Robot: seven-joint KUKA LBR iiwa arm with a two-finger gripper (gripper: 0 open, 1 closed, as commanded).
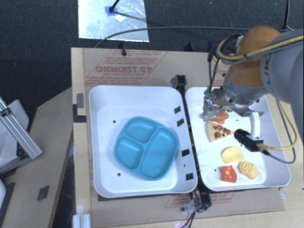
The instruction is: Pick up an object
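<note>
At the left edge of the frame a short aluminium rail (pixel 20 133) lies slantwise beside the counter (pixel 53 141). Above it, in the upper left, a square silvery sheet (pixel 112 12) rests on dark carpet. The left bin (pixel 96 127) holds one thing, a light blue divided plate (pixel 146 147) with three compartments, lying flat near the bin's middle. A printed cardboard sheet (pixel 124 68) shows under both bins.

The right bin (pixel 281 175) carries the toy food. In its upper left part the gripper (pixel 212 109) hangs low over the bin floor; whether it is spread or closed cannot be told from this angle. An orange-red toy piece (pixel 221 116) lies just beside it to the lower right, touching or nearly touching it, and not visibly pinched. Just below that lies a toy pizza slice (pixel 217 132). Lower in the frame sit a pale yellow wedge (pixel 232 154), a red piece (pixel 228 174) and a ridged golden pastry (pixel 249 169), all well clear of the gripper.
</note>
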